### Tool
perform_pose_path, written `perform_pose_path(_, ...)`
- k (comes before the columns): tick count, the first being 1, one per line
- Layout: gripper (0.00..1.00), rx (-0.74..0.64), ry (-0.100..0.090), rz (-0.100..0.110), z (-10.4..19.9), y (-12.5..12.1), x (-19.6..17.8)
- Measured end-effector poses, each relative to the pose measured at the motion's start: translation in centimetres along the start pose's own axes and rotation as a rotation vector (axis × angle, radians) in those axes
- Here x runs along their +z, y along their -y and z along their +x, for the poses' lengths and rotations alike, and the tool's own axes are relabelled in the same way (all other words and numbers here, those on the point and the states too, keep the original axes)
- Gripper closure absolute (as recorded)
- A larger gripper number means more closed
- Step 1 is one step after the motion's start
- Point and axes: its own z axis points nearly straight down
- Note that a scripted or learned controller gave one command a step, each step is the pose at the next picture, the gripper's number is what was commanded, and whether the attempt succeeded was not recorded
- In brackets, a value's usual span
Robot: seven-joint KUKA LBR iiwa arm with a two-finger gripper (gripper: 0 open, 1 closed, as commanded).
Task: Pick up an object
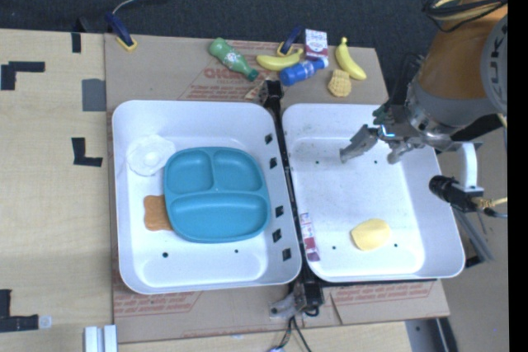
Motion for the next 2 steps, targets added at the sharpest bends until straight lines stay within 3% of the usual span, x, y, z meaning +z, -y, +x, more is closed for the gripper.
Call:
perform_pose_path(1, 0.00, 0.001, 0.001, -0.003, -2.3, 1.8, 14.4)
perform_pose_path(2, 0.00, 0.003, 0.003, -0.003, -6.1, 7.7, 1.7)
